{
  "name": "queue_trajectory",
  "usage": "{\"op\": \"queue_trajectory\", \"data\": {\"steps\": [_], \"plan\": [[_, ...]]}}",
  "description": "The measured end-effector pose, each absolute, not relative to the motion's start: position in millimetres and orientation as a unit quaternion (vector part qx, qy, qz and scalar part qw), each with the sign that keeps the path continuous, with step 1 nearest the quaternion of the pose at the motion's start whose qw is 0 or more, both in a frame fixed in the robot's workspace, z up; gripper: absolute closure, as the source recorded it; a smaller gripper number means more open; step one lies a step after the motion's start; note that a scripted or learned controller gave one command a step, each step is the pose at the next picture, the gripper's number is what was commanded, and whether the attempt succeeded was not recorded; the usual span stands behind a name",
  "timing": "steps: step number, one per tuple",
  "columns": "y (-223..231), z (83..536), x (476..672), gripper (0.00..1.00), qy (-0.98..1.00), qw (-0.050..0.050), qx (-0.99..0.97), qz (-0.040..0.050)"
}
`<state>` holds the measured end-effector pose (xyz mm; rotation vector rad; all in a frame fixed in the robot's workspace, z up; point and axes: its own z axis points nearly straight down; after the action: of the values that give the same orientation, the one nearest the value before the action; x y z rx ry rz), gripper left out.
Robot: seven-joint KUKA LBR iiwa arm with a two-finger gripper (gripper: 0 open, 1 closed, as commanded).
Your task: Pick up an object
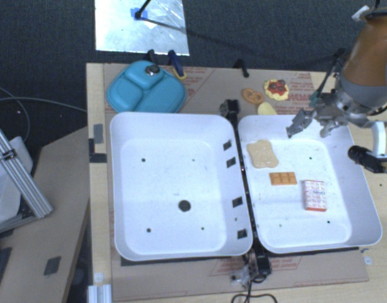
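The right bin (pixel 357 226) holds a beige slice of toy bread (pixel 262 154), an orange cracker (pixel 283 179) and a small white-and-red box (pixel 314 195). A small dark disc (pixel 184 206) lies in the left bin (pixel 127 169). My gripper (pixel 311 128) hangs over the far edge of the right bin, up and to the right of the bread. Its two fingers are spread open and nothing is between them.
On the bench behind the bins lie a blue divided dish (pixel 146 88), a round toy pizza (pixel 276 89), a brown cookie (pixel 252 96) and a pale yellow piece (pixel 266 109). Black clips line the rim shared by the two bins (pixel 238 182).
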<state>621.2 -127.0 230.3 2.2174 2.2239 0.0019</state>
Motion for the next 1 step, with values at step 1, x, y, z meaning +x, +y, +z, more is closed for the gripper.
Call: {"op": "queue_trajectory", "data": {"steps": [1], "plan": [[-183.1,159.7,586.1,0.0,0.705,-0.002,0.709,-0.0021]]}}
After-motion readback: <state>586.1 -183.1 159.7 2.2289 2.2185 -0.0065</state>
